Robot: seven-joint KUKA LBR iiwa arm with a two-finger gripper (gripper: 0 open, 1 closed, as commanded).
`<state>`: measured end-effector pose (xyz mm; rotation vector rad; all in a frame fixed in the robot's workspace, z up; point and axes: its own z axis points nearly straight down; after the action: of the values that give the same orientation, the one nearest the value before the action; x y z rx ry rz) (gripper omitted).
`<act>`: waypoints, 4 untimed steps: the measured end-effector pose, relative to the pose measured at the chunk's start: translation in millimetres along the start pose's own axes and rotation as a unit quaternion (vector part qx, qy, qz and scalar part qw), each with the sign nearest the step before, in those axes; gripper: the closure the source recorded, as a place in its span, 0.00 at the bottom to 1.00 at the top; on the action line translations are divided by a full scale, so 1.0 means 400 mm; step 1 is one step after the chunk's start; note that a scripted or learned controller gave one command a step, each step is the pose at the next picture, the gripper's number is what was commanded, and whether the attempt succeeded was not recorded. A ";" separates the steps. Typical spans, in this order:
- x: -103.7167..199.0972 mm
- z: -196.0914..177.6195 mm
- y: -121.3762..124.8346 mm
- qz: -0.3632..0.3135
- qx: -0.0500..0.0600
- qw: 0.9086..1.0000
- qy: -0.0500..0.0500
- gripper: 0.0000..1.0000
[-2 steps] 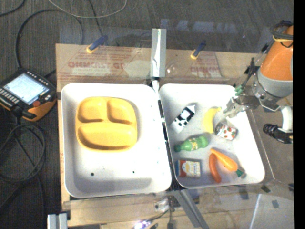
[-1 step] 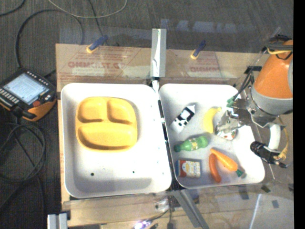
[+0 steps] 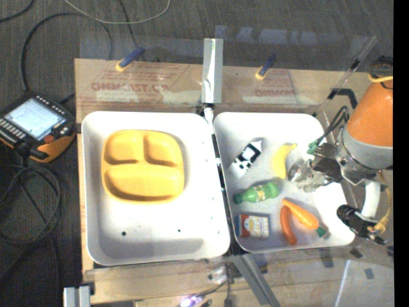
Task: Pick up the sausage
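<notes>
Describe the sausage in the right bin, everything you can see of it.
The sausage is a slim, curved, red-orange toy, smooth and plastic-looking. It lies flat on the floor of the right bin near the front edge, running front to back. Its upper end meets the carrot lying beside it; whether they touch is unclear. The gripper is above it, apart.

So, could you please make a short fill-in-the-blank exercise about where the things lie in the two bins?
1. The yellow divided tray lies in the ____ bin of the camera view.
2. The green bottle lies in the same bin as the ____ yellow banana.
3. The carrot has the colour ____.
4. The gripper is above the ____ bin.

Missing words: left; small; orange; right
</notes>
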<state>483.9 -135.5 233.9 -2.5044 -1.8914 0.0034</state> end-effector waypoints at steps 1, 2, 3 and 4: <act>0.100 0.103 -0.027 0.142 0.000 0.990 0.000 1.00; 0.095 -0.037 -0.025 -0.026 -0.002 1.000 -0.002 1.00; 0.103 -0.029 -0.027 0.008 -0.001 1.000 0.000 1.00; 0.091 -0.026 -0.026 0.097 -0.001 0.995 -0.001 1.00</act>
<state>483.9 -97.5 244.3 -2.6782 -1.6401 0.0038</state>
